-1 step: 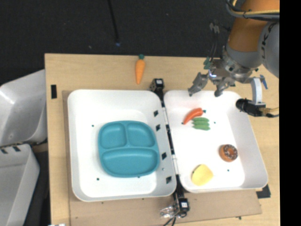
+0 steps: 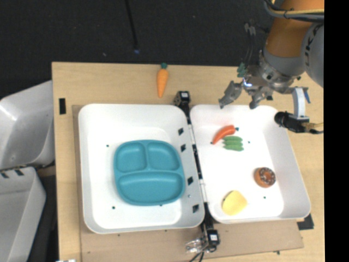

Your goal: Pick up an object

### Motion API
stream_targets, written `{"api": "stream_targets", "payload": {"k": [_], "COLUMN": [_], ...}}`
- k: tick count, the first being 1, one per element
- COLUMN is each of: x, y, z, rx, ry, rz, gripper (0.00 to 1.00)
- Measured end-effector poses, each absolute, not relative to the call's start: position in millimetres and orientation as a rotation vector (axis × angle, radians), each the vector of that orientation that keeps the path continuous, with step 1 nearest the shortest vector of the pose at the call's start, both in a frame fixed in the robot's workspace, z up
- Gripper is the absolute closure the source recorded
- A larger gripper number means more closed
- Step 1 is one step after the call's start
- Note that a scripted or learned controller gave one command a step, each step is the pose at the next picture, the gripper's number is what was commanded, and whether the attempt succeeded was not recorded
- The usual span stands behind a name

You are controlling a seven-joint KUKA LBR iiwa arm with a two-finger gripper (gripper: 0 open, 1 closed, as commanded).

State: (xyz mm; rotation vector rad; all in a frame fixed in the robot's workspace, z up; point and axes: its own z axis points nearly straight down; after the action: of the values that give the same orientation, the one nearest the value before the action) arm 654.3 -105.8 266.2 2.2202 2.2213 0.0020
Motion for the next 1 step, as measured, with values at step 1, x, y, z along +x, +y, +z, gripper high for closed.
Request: {"api": "stream_targets", "payload": {"k": [1], "x": [654.2], "y": [-110.7], "z": [203.7], "rx": [2.223], "ry": [2.221], "rz": [-0.006], "gripper": [0.00]}}
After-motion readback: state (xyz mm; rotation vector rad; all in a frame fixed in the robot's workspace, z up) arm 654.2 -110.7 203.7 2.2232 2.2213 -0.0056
